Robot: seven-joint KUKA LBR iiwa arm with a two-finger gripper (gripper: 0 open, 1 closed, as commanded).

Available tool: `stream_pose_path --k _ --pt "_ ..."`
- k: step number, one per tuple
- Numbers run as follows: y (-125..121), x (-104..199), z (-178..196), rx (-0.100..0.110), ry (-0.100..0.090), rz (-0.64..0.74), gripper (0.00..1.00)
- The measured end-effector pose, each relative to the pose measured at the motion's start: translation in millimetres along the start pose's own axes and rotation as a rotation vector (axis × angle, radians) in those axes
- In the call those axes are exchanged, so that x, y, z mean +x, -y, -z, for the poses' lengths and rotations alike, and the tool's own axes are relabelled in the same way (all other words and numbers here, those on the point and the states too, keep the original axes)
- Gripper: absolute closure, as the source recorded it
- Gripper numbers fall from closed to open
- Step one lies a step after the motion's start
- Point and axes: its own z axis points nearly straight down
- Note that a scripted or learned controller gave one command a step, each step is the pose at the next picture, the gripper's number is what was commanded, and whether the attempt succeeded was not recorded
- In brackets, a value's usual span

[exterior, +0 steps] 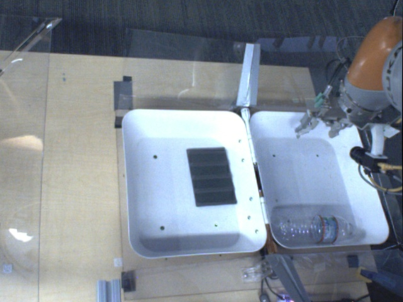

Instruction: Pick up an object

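End effector (321,124) hovers over right bin's (296,168) far edge, fingers apart, holding nothing. Clear bottle (313,229) lies on its side against that bin's near wall. Best approach, imo: descend over bottle's middle, jaws across its width, w/ clearance from wall.

Clear plastic bottle (313,229), matt black pad (211,176)

A pale wooden bench (63,187) meets dark carpet (157,5) beyond.

Light wooden bench (69,187) (pale grain) with two white bins (135,168) side by side
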Motion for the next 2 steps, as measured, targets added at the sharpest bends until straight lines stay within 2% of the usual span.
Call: stream_pose_path --k 1,2 --pt "31.8 -16.1 37.8 0.003 0.0 -0.348 0.0" --pt "90.2 -27.3 -88.9 -0.003 0.0 -0.368 0.0"
